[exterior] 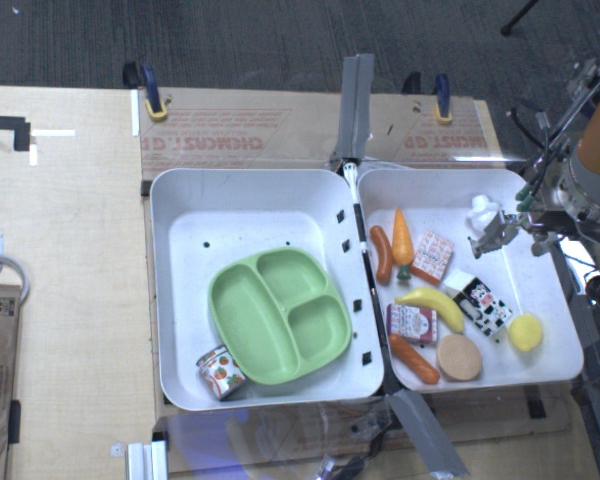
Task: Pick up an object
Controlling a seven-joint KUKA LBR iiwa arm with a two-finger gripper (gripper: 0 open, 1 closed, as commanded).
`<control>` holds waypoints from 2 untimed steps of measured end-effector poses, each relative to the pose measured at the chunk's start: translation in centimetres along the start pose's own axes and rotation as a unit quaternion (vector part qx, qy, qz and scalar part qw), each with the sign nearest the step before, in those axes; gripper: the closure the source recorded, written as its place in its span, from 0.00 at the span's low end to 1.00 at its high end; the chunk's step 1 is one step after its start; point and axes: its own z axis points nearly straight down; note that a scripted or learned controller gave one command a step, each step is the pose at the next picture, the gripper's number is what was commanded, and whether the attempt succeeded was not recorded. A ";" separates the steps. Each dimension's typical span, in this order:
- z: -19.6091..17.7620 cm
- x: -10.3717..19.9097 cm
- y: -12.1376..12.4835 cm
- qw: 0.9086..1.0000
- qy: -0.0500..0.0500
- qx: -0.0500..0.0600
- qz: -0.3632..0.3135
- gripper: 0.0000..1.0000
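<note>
The right bin (460, 183) holds several toy foods: an orange carrot (402, 236), a red sausage (381, 253), a pink box (432, 256), a banana (430, 303), a black-and-white carton (483, 306), a yellow lemon (526, 333), a small pink pack (411, 322), a second sausage (414, 359) and a round brown bun (459, 358). My gripper (492, 236) hangs low over the bin's upper right part, just right of the pink box and above the carton. A small white object (483, 210) lies right beside it at its upper left. Nothing shows held in it.
The left bin (180, 268) carries a green divided plate (280, 313) and a small printed can (220, 371) at its front left. A grey divider bar (356, 108) rises between the bins. Clamps and cardboard line the back edge. The arm's body (580, 193) crowds the right rim.
</note>
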 end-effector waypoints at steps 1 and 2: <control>14.6 -1.0 -0.8 1.000 -0.001 -0.005 -0.026 0.00; 13.7 -1.0 -0.7 1.000 -0.001 -0.005 -0.024 1.00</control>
